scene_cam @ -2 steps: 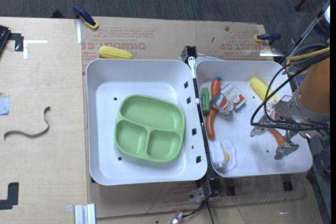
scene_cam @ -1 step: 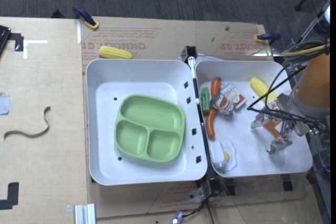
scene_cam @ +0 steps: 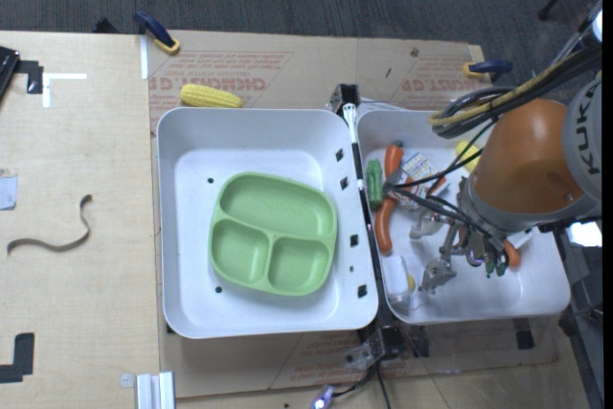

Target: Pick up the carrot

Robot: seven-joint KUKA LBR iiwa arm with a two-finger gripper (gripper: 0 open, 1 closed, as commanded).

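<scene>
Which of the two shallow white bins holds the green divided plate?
The left shallow white bin: the green divided plate lies in it. The right bin holds small items.

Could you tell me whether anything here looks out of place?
Yes: a yellow corn cob lies on the cardboard outside both bins, just beyond the far rim of the left bin, which holds a green divided plate. The other small items sit in the right bin.

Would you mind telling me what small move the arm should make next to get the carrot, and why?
Probably shift the tool toward the left wall of the right bin and a little up the picture. The carrot lies along that wall, below a green piece, while the tool hangs over the bin's lower middle, apart from it.
</scene>
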